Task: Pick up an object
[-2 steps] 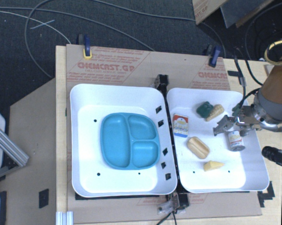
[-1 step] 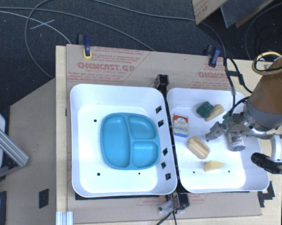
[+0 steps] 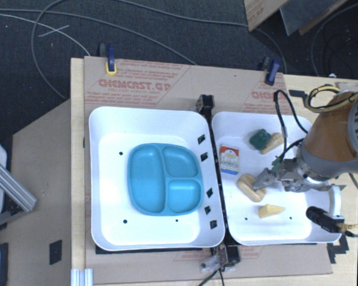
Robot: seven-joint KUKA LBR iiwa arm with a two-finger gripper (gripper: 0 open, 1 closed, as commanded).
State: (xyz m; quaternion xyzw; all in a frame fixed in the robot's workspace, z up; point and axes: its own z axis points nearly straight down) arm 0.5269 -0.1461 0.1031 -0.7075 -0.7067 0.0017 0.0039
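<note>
- gripper (image 3: 265, 180) sits low in the right bin (image 3: 293, 233), arm reaching in from the right, tip just beside the tan bread-like piece (image 3: 250, 187)
- fingers: cannot tell whether apart or together, metal tip too small and blurred
- nothing visibly between them, so no grasp claimed
- likely target is that tan piece, nearest the tip; low slanted approach fits a flat-lying object
- other candidates in the same bin: pale wedge (image 3: 271, 211), small box (image 3: 228, 160), green item (image 3: 261, 138) touching another tan piece (image 3: 272, 141)
- left bin (image 3: 104, 225) holds a blue divided plate (image 3: 165, 178), well apart from the arm
</note>
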